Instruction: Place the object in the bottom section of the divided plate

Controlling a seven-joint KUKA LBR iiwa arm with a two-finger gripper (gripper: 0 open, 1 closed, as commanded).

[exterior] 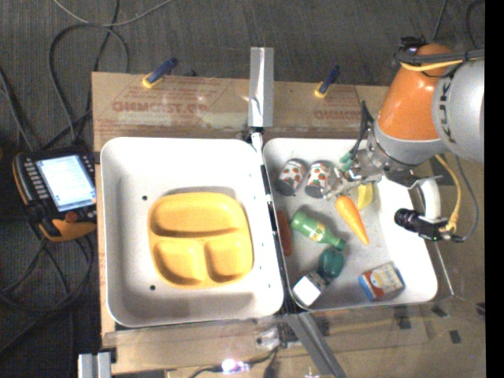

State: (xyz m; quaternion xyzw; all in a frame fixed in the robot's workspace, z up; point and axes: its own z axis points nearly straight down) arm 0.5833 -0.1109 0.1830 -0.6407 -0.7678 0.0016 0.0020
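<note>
Counter (110,109) of brown board carries two shallow white plastic bins side by side. Left white bin (118,211) holds a yellow divided plastic plate (203,237), lying flat near the bin's middle, one long section along its upper side and two smaller sections along its lower side, all bare yellow. Right white bin (421,278) holds the loose items: two small white cups with red spots (292,176) (318,179) side by side near the upper left, a green plastic bottle with a label (316,230) lying tilted below them, an orange plastic carrot (353,219) pointing down-right just beside the bottle's right, a small yellow banana-like piece (365,196) touching the carrot's upper end, a dark teal rounded object (331,263) below the bottle, a white cube-like block (306,290) at the lower left by the rim, a blue and red small can (382,281) lying on its side at the lower right, and a thin dark red stick (285,233) along the left wall. Grey arm with orange band (421,105) reaches in from the right over the upper part of the right bin. Metal two-finger tool (354,172) sits low above the carrot top and yellow piece, close to the right cup; can't tell how far its jaws are spread or whether anything is in them. Black handheld pendant with lit screen (57,183) rests left of the counter.
</note>
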